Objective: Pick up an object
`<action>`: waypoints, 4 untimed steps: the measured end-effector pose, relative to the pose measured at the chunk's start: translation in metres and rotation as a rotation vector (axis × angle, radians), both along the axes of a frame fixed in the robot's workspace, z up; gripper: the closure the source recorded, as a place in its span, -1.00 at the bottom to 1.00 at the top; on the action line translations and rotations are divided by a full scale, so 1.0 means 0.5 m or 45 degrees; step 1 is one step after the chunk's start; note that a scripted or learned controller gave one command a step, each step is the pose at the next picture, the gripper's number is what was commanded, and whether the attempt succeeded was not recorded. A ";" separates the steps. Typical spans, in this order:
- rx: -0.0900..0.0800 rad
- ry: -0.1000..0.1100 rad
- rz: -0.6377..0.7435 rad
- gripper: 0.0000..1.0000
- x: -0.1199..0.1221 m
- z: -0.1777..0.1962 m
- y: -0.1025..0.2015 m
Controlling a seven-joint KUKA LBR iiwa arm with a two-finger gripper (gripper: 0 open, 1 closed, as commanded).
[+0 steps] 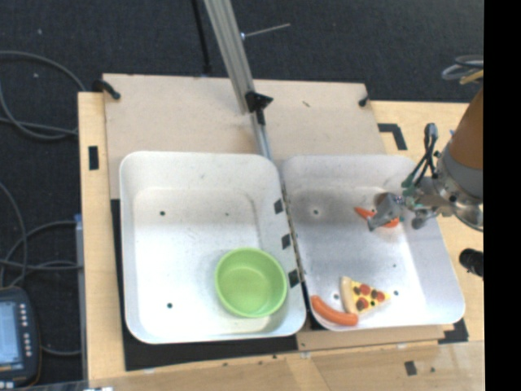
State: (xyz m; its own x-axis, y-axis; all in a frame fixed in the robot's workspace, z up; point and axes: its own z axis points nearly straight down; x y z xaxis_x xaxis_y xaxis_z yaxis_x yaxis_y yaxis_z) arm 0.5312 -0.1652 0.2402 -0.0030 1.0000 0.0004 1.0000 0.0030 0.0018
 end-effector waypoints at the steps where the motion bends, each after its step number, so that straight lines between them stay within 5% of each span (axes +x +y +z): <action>1: 0.000 -0.001 -0.001 -1.00 0.000 0.000 0.000; 3: -0.001 0.010 -0.006 -1.00 -0.015 -0.249 0.001; 4: -0.004 0.003 -0.007 -1.00 -0.015 -0.280 -0.003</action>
